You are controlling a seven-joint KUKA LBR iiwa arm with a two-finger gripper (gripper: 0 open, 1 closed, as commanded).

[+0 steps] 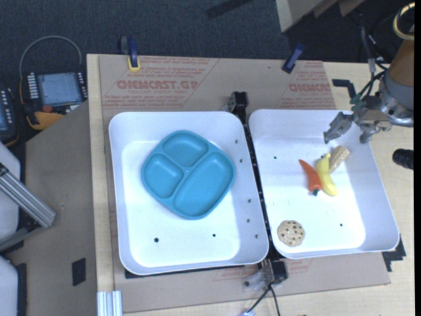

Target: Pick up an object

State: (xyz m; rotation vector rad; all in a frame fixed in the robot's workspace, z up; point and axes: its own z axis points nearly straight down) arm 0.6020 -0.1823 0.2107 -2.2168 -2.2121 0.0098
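Cookie (pixel 291 232) lowest in right bin (pixel 375 239); gripper (pixel 350 128) above banana (pixel 325 174), fingers spread, holding nothing

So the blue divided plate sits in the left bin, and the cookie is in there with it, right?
Not quite. In the camera view the blue divided plate does sit in the left bin, but the cookie lies in the right bin.

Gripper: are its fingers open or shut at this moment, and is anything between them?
Open. The gripper hangs over the right bin with its two fingers splayed apart and nothing between them, above the banana.
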